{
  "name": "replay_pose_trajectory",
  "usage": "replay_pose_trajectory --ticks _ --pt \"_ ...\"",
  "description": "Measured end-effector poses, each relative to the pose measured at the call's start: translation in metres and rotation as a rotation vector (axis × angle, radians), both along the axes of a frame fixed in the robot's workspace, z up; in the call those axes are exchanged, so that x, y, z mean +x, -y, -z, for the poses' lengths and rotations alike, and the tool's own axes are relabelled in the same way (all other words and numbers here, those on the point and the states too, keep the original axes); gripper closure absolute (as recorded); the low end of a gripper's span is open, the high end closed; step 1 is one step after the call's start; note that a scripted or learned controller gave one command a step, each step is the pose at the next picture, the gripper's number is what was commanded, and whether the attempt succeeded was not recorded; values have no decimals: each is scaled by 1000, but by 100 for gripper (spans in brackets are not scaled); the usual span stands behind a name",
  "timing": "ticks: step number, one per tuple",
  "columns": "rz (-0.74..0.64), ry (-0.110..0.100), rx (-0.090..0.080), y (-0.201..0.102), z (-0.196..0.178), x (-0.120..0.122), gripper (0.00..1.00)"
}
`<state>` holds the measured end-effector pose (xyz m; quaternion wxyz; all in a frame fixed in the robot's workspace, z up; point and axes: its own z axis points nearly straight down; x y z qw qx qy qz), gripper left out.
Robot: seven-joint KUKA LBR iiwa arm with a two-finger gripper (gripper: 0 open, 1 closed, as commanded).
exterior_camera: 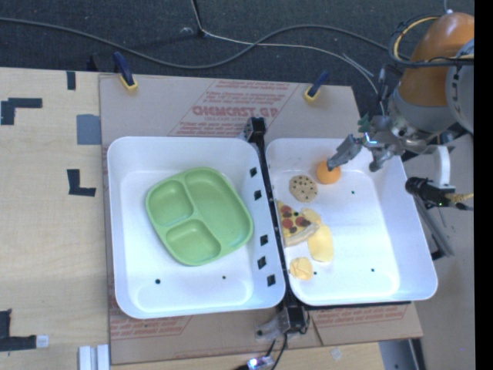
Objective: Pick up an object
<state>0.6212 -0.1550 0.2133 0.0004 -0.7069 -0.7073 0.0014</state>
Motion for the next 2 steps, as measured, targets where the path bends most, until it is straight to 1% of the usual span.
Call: replay_pose_trajectory --ticks 1,2 --pt "-1 1 -1 2 58 7 0" --pt "-1 -1 0 -3 120 5 0"
